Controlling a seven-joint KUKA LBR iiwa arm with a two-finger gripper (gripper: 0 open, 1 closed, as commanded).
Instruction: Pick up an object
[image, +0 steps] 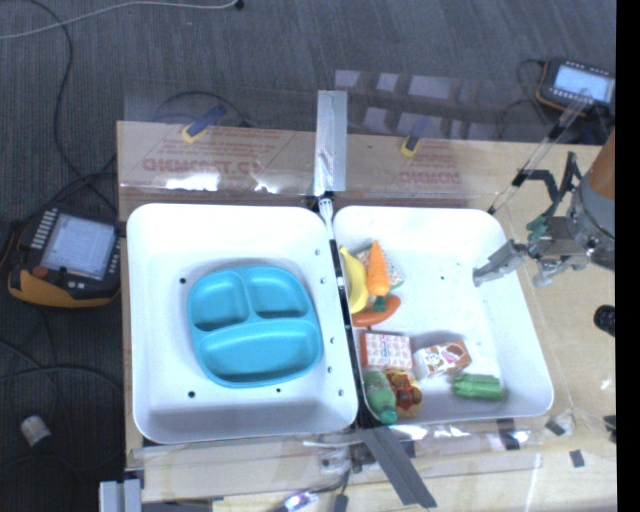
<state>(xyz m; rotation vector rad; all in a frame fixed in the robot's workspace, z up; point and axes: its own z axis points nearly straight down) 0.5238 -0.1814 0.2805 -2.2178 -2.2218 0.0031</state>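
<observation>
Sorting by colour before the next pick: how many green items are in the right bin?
2: a green vegetable near the right bin's front right, and a green piece at its front left by the divider. More may hide in the pile.

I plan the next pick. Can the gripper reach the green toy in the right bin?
Probably yes: the green toy lies apart from the other items, nothing covers it, and the gripper hovers over the same bin.
</observation>
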